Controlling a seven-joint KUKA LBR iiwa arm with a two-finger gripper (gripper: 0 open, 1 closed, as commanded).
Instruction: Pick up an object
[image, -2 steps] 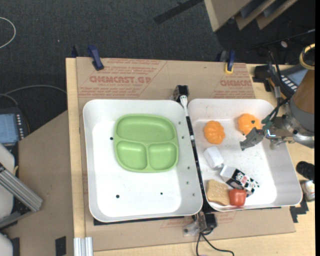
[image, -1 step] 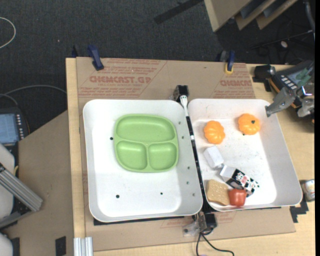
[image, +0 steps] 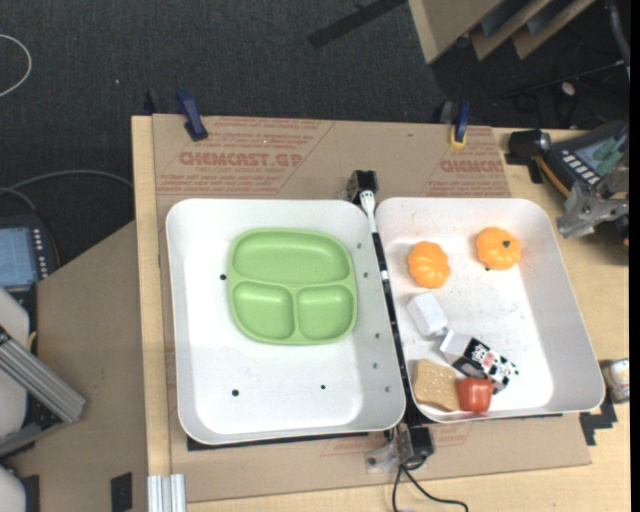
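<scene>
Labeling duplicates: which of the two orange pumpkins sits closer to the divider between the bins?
The left pumpkin, just right of the divider and above the white block. The other pumpkin sits farther right and slightly higher in the right bin.

Single fixed camera above the bench (image: 150, 300), looking down at a slant toward 12 o'clock; both white bins (image: 200, 400) framed whole, mid-distance.

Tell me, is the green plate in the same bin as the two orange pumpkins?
No, the green plate lies in the left bin; both pumpkins are in the right one.
</scene>
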